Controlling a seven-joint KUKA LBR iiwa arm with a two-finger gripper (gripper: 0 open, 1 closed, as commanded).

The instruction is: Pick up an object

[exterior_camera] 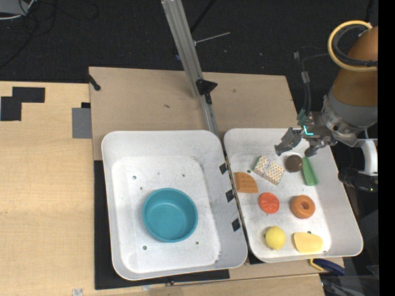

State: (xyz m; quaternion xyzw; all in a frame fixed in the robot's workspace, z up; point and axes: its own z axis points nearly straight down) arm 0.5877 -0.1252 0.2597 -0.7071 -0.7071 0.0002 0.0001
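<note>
Roughly: tool (pixel 300 143) hovering over far part of right bin (pixel 345 239), fingers spread apart, nothing visible between them, so released and not grasping. Nearest candidates: small brown round object (pixel 293 163) just below the fingertips, green stick-shaped object (pixel 309 171) just beside it on the right, patterned white block (pixel 269 169) to its left. Likely target, as a guess: brown round piece, sitting near bin's far middle, close to green stick without clear gap. Round, so no real long axis, no pointing direction to read; any finger angle works. Green stick: long axis running near-to-far in view, slightly tilted, far end toward tool. To do well: centre over brown piece before dropping, keep fingers wide, set closing line so one finger doesn't land on green stick; risk of nudging stick or block instead of a clean grip. Elsewhere in right bin: orange wedge (pixel 246 182), red round item (pixel 268 203), orange ring (pixel 303 206), yellow ball (pixel 275 237), yellow wedge (pixel 308 242). Left bin (pixel 117 165) carrying teal bowl (pixel 170 214), well apart. Both bins on bench (pixel 43 184).
</note>
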